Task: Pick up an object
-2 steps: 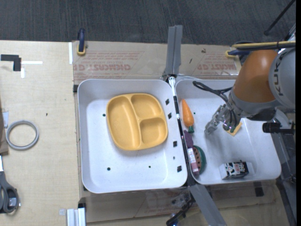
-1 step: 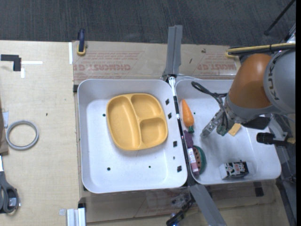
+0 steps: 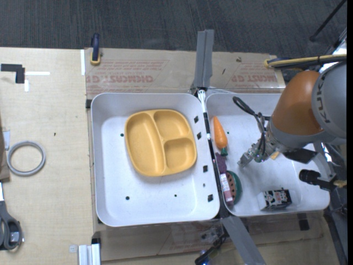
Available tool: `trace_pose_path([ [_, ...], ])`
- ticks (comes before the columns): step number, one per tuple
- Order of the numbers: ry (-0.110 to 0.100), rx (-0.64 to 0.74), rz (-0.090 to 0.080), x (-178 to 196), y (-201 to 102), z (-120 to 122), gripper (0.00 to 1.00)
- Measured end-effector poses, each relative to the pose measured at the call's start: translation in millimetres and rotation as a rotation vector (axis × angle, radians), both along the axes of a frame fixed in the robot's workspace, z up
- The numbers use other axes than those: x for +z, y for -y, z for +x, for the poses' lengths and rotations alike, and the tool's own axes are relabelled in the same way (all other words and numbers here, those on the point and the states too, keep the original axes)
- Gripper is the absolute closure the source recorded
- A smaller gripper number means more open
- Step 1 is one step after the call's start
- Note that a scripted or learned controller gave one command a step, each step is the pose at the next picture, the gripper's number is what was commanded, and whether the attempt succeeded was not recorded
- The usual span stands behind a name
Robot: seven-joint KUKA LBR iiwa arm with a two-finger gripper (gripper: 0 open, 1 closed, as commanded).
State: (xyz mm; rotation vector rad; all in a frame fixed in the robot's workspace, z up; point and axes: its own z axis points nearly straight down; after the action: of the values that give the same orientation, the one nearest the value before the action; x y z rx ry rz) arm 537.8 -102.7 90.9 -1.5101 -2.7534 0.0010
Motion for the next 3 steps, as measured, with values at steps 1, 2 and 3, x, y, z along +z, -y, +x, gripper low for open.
trace_pose_path([
  [1, 0.000, -0.043, 0.000, 0.2, 17.2, -44.1, 1.00],
  [2, 0.001, -0.108, 0.000, 0.3, 64.4, -59.8, 1.00],
  [3, 0.001, -0.148, -0.001, 0.4, 119.7, -59.5, 1.00],
])
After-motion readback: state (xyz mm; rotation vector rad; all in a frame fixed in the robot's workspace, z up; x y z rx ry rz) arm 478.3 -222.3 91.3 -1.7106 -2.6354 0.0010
